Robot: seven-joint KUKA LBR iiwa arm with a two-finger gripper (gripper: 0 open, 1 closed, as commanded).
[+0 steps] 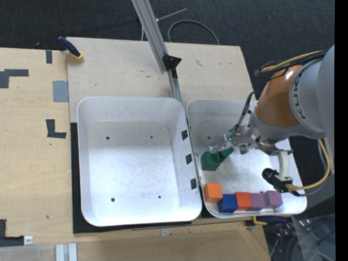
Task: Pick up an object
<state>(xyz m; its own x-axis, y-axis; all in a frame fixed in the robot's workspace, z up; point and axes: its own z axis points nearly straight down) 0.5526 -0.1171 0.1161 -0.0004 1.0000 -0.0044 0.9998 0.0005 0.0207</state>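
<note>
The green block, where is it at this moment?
The green block lies in the right white bin, near its left wall, just left of the gripper and above the orange cube.

A pale wooden tabletop (125, 69) sits over dark carpeted floor (65, 10). Grey tape patches (60, 91) mark its left side, and a slanted metal rail (149, 23) crosses above.
</note>
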